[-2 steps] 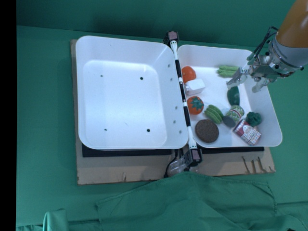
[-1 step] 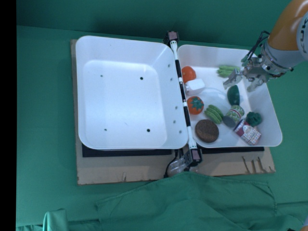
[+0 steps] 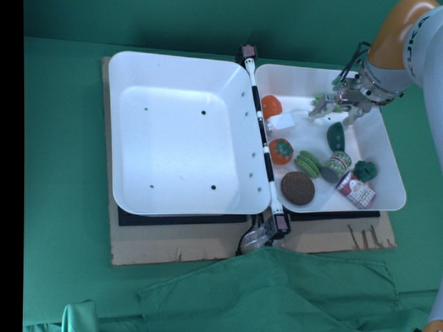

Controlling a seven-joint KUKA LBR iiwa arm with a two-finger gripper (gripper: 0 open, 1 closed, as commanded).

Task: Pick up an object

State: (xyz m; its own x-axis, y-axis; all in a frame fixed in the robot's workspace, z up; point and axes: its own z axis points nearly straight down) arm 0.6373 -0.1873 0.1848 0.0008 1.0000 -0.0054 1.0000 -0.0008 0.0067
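Note:
The right bin (image 3: 392,180) holds several small items. They are an orange ball (image 3: 271,106), a white piece (image 3: 282,122), a red tomato (image 3: 281,151), a green pod (image 3: 308,163), a brown disc (image 3: 297,188), a dark green vegetable (image 3: 336,136), a small can (image 3: 338,164), a green broccoli (image 3: 365,170) and a red packet (image 3: 356,190). My gripper (image 3: 331,107) hangs low over the back of this bin, just above the dark green vegetable. A small greenish thing (image 3: 320,103) lies at its tip. Whether it is gripped is unclear.
The left bin (image 3: 183,133) sits beside the right one, with a black-and-white divider bar (image 3: 261,126) between them. Both rest on a cardboard sheet (image 3: 173,244) on green cloth. A folded green cloth (image 3: 277,292) lies at the front.

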